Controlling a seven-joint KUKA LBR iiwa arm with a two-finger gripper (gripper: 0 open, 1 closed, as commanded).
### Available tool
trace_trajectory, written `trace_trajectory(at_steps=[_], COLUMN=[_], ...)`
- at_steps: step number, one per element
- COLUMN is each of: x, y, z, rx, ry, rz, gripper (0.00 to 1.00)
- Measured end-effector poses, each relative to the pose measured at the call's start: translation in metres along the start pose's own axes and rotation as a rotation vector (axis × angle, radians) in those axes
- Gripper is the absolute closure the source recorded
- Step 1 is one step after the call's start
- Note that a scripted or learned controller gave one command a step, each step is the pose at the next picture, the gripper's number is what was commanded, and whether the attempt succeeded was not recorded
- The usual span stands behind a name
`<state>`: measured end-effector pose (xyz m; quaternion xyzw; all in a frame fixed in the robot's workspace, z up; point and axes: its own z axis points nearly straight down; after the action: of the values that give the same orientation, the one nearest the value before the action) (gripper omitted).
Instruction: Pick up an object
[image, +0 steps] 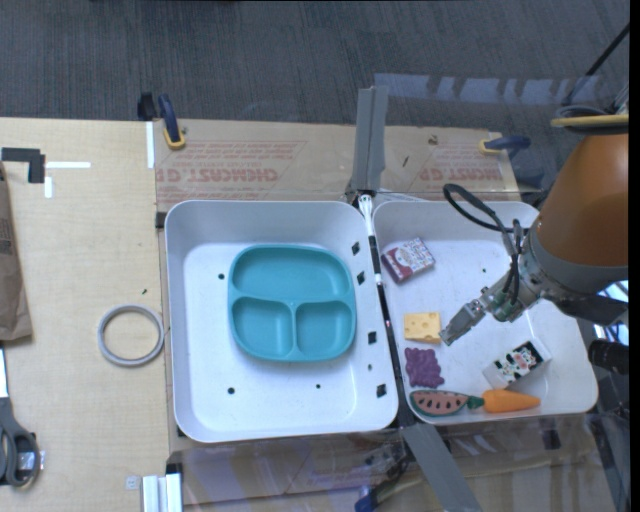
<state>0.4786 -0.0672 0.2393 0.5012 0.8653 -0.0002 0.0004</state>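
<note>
In the right bin (470, 225) lie several small items: a red and white packet (409, 259) at the back left, a yellow cheese wedge (422, 327), a purple grape bunch (425, 368), a watermelon slice (439, 403), an orange carrot (511, 402) and a black and white carton (518, 363). My gripper (456, 327) hangs over the bin's middle, pointing left and down, just right of the cheese wedge. I see nothing held between its fingers.
The left bin (190, 300) holds a teal divided plate (293, 302). A tape ring (131, 334) lies on the bench to the left, with scissors (18, 450) at the lower left. A metal divider (368, 140) stands between the bins at the back.
</note>
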Motion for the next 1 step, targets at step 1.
trace_trajectory(at_steps=[1], x=[-0.0001], y=[-0.0001], z=[0.0], rx=[0.0], ry=[0.0], rz=[0.0], gripper=[0.0])
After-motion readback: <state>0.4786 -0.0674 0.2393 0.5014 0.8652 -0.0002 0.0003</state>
